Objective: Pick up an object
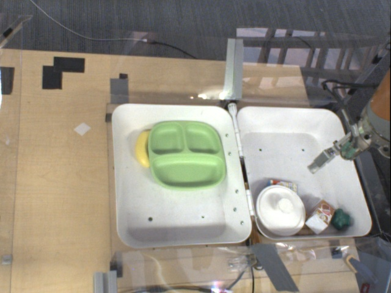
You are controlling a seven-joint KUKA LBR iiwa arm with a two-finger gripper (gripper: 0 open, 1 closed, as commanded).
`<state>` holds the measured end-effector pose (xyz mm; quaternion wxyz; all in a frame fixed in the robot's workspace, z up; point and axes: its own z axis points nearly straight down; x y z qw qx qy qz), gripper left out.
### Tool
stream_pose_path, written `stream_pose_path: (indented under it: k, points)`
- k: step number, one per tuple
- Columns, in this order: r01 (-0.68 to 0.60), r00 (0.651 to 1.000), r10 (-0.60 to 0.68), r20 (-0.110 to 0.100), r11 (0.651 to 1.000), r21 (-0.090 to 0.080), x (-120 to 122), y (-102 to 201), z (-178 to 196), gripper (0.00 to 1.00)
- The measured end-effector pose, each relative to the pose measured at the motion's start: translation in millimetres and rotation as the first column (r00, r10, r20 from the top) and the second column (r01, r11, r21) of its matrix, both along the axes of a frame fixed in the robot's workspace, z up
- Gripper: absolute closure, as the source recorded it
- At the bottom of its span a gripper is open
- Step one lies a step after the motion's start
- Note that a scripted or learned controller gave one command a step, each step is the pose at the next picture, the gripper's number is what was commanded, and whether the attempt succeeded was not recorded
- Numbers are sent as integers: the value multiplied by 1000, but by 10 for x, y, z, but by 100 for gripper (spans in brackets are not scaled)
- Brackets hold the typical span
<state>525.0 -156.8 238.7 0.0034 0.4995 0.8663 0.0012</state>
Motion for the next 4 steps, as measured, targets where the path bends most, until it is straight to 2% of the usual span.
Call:
stream_pose_path:
  k: [1,2,3,4]
  points:
    - [121,993,-121,-1,993,1,332,73,-124,0]
    - [178,984,-178,0,984,0,565,-126,731,0]
    - [412,911,-412,-4,911,1,427,-378,-227,0]
    - [329,944,-329,2,944,5,307,495,-1512,0]
